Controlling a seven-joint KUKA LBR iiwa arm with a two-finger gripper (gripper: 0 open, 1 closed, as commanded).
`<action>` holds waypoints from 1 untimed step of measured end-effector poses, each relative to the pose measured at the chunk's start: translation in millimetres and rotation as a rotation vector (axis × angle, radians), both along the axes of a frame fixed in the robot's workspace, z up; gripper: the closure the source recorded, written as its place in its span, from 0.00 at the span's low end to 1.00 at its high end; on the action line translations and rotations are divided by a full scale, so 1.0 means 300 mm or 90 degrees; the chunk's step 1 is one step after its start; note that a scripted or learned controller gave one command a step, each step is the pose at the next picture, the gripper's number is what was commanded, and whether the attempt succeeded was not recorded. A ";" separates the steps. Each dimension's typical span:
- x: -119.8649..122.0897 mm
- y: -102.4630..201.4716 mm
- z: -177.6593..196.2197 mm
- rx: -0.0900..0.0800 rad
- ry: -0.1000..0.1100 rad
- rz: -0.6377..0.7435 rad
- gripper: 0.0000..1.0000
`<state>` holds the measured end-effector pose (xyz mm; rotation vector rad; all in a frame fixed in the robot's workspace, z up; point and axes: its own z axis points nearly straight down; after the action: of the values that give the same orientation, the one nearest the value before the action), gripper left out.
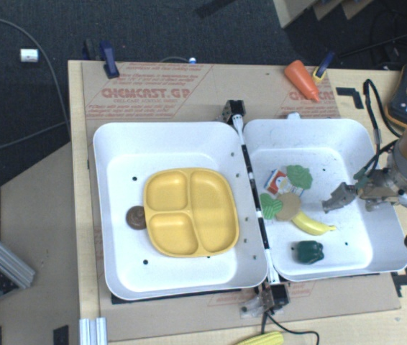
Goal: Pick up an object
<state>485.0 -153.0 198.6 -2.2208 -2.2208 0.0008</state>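
The right bin (354, 139) holds several toy foods. A yellow banana (313, 225) lies near its middle, with a dark green pepper (308, 251) just in front of it. Farther back lie a green broccoli piece (299, 176), a small red, white and blue carton (278, 183) and a tan and green piece (280, 207). My gripper (339, 197) reaches in from the right and hangs over bare bin floor, just right of and above the banana. Nothing shows in its grasp.
The left bin (113, 146) holds a yellow divided plate (190, 212) with a brown round piece (136, 217) at its left edge. An orange carrot (303, 81) and a blue clamp (108, 60) lie on the bench behind the bins. Cables run at the right.
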 end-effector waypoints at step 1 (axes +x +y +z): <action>0.023 0.164 -0.361 0.001 0.001 0.000 0.00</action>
<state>491.9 -103.9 90.3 -2.2192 -2.2196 0.0013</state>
